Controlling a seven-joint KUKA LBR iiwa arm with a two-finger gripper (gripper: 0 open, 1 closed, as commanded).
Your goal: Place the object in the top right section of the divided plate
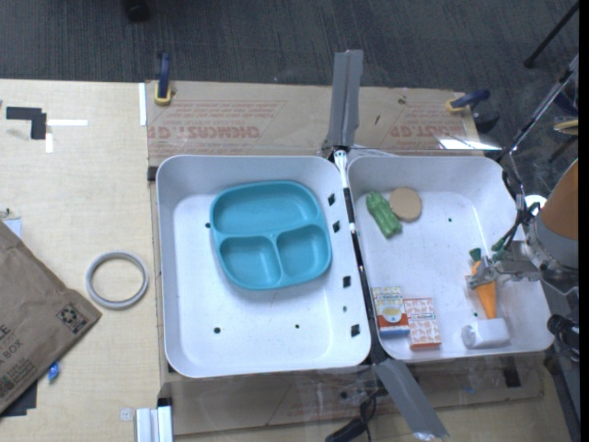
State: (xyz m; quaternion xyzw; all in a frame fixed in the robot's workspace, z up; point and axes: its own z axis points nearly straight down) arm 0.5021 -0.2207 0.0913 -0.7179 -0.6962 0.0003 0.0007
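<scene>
The carrot [485,293], a small orange toy piece with a green top, sits at the right side of the right bin [433,190], and the end effector [497,267] is right on it at the right edge of the frame, its tip over the leafy end. Are the fingers shut on it or open around it? From this slanted view I cannot tell, so no claim of a hold. By the look of it the carrot is light, stiff plastic with a smooth, tapering body, so it could squirt out of a pinch; a grip across the thicker upper part near the green looks safest. Over in the left bin [184,274] waits the divided plate [271,235], teal, one long section and two smaller ones, well apart from the carrot. Sharing the right bin are a green vegetable [383,215] touching a tan round cookie [405,203], two small boxes [407,319] and a white block [485,333] just below the carrot.
</scene>
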